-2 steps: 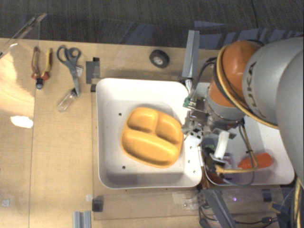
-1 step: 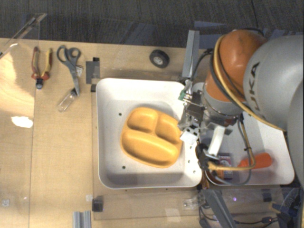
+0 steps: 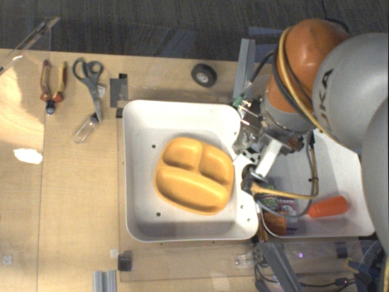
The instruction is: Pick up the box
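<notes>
Far to the left of the claw, on the wooden bench (image 3: 73, 212), lie pliers with red handles (image 3: 51, 84) and, just beside them, grey scissors (image 3: 91, 84). Somewhat closer to the claw, a small black block (image 3: 120, 90) stands at the upper left corner of the left bin (image 3: 137, 163). In the middle of this bin, directly left of the claw and near it, rests a big yellow thing (image 3: 194, 174) with rounded lobes, similar to a loaf of bread. Higher in the view and left of the claw, outside the bins, a roll of black tape (image 3: 204, 75) lies on the bench.

The claw (image 3: 242, 143) is over the border where the two bins meet, at the right rim of the left bin. It is seen from above and its own body hides its tip, so I cannot tell whether it is open or closed, nor whether it has hold of anything.

Lower in the view than the claw and slightly to its right, in the right bin (image 3: 340, 169), lies the box (image 3: 281, 204). It is small, with purple and white print, near the left wall of that bin and apart from the claw. Just under the box is a brown thing (image 3: 275, 224), too hidden to name. Right of the box a long orange thing (image 3: 328, 207) lies on the bin floor. The grey arm (image 3: 358, 90) with its orange band (image 3: 307, 47) covers the upper right part of this bin.
</notes>
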Tool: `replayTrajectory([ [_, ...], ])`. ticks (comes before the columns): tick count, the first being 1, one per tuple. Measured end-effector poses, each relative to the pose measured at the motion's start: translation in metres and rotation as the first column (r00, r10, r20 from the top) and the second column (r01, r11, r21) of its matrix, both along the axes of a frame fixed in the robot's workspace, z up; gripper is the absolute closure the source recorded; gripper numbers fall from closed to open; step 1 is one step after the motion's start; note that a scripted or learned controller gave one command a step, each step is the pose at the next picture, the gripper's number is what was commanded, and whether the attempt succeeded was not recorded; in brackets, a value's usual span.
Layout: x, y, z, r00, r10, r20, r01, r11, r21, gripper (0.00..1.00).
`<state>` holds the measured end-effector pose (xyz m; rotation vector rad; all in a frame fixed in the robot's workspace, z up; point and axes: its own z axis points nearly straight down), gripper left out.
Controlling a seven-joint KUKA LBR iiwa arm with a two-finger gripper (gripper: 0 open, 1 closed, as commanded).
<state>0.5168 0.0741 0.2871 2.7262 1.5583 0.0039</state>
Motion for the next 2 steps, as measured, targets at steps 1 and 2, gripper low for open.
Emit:
replayTrajectory([
  [1,0.013,-0.014,0.077,0.978,-0.207,0.0,0.207,0.978,0.0,1.0],
  [2,-0.029,-0.047,-0.018,0.999,-0.049,-0.001,0.049,0.999,0.0,1.0],
])
